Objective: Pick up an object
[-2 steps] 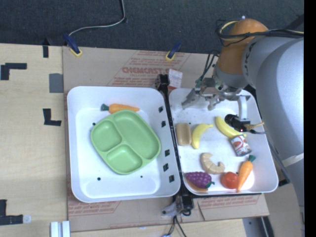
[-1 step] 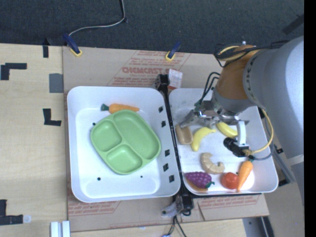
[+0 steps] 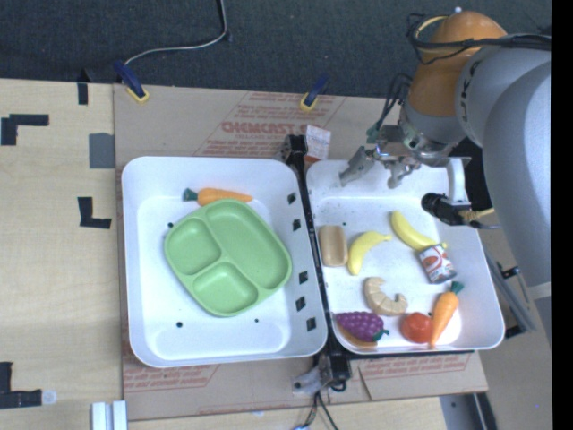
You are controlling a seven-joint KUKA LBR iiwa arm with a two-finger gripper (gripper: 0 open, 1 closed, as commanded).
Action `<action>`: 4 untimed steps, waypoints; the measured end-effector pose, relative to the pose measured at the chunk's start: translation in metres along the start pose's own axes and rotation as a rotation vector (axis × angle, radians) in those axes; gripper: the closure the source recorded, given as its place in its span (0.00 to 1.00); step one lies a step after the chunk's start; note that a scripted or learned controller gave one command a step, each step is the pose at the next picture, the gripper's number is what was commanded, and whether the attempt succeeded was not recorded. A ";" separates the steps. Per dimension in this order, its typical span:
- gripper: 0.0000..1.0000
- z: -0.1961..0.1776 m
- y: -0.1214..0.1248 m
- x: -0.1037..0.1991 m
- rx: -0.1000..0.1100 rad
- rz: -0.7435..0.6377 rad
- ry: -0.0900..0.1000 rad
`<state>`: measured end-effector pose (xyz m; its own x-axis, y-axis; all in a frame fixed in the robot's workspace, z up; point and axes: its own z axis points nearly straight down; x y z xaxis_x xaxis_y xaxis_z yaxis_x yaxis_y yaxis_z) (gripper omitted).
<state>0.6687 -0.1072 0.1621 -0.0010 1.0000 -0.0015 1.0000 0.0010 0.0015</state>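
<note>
We see the gripper [image 3: 377,170] fingers spread, holding nothing, over the right bin [image 3: 491,280] far edge; nearest banana [image 3: 411,230] at its centre looks light, rigid, slick plastic, so we'd pinch mid-body

Right bin's [image 3: 479,330] back bare; toys [image 3: 394,296] crowd front — gripper [image 3: 376,170] above.

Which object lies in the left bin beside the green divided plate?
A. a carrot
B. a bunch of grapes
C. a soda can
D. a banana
A. A carrot lies along the far edge of the green divided plate in the left bin; the bananas, can and grapes are in the right bin.
</note>
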 end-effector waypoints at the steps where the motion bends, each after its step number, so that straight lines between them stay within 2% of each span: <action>1: 0.00 -0.022 -0.026 -0.074 0.002 0.002 -0.001; 2: 0.00 0.050 -0.034 -0.077 0.005 0.000 0.001; 3: 0.00 0.075 -0.043 -0.097 -0.001 0.000 0.000; 4: 1.00 0.065 -0.042 -0.098 -0.004 -0.001 -0.003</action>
<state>0.6266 -0.2053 0.0971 -0.0019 1.0000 -0.0048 1.0000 0.0020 0.0056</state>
